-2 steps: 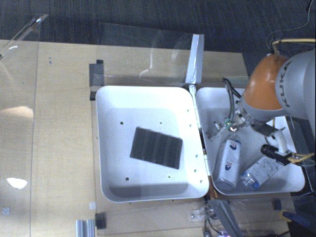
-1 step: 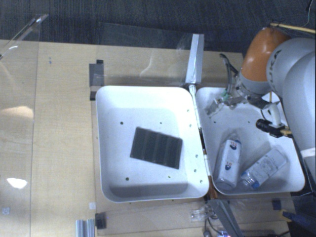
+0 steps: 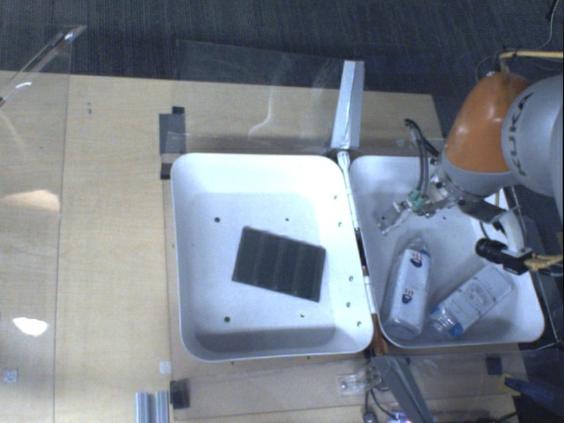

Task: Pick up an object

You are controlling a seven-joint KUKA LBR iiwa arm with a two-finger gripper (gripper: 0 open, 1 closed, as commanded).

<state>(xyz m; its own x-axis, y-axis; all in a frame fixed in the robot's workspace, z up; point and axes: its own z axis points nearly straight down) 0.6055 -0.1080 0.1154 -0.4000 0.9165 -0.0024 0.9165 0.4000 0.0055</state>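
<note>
Pincer (image 3: 421,203) hovers over the right bin (image 3: 374,179), above the can (image 3: 408,291) and bottle (image 3: 471,300); grip state unclear, nothing visibly held. Approach step; next, drop onto the can.

The desk (image 3: 97,236) is pale, light-grained wood, running from the left edge across to the right; beyond its far edge lies a dark blue-grey carpeted floor (image 3: 264,7) with a fine ribbed weave. A clear plastic sheet (image 3: 31,201) covers the desk's left part, catching soft white glare; a second clear panel (image 3: 256,86) stands at the far side, faintly reflective. A grey metal bar (image 3: 348,104) rises from the far middle; small black brackets (image 3: 174,135) sit at the far left corner and near the front edge; light is even and diffuse, shadows soft.
</note>
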